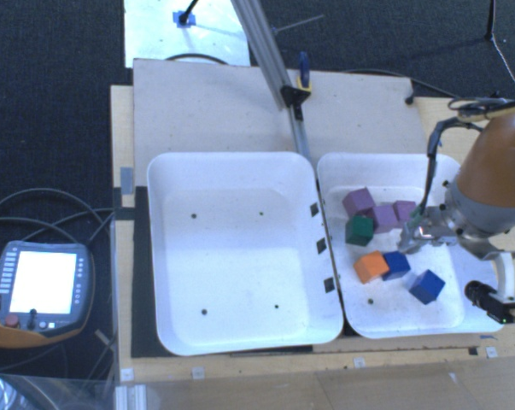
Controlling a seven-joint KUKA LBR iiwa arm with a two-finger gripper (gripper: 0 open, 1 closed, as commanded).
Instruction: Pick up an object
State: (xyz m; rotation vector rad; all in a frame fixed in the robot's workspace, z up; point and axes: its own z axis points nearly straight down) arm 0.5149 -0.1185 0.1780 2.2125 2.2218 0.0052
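Right bin [392,319]: blocks crowd its centre | fingers [408,242] over them, grip state unreadable | left bin [240,165] beside

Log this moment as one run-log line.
end effector: low in right bin | above blue block | beside purple blocks | nothing visibly held

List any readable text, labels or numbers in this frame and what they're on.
None readable.
Grey handheld teach pendant with bright screen: screen washed out white, button markings too small to read.
Coloured cubes in the right-hand shallow white bin: no markings seen.
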